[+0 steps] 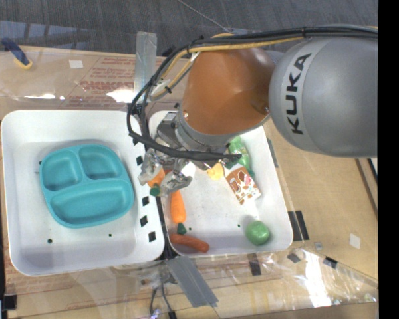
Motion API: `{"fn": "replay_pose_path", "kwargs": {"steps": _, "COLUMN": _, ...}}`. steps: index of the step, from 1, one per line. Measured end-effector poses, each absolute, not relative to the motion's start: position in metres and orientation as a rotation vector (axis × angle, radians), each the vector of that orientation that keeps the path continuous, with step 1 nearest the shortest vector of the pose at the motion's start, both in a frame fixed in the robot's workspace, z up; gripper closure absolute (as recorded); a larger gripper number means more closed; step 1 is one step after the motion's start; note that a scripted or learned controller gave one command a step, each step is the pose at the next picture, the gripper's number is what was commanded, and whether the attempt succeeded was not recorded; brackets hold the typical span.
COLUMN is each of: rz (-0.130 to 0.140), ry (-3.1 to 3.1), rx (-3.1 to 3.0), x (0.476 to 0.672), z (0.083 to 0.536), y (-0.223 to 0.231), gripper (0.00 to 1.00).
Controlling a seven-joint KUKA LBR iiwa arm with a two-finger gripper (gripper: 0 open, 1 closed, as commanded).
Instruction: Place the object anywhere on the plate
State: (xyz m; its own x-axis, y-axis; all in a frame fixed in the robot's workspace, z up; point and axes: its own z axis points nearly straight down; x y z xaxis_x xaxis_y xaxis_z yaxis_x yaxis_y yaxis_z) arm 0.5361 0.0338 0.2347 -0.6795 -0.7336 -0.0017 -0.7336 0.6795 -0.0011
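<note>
You see gripper (165, 178) over carrot (177, 208); grip state unclear. Carrot long axis runs 12-to-6, green top at 6. Plate (86, 183) lies at 9.

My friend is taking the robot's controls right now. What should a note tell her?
Gripper: low at the left edge of the right bin, over a small carrot; whether it grips is unclear.
Plate: blue, three sections, in the left bin, nothing on it.
Also in the right bin: orange carrot, another carrot, green ball, small carton.
Done: nothing placed.
Left: grab one object, carry it left, set it on the plate.
</note>
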Motion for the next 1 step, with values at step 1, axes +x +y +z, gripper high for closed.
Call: {"fn": "replay_pose_path", "kwargs": {"steps": 1, "rz": -0.008, "ry": 2.843, "rx": -1.303, "x": 0.5895, "z": 0.4025, "y": 0.1019, "gripper": 1.00}}
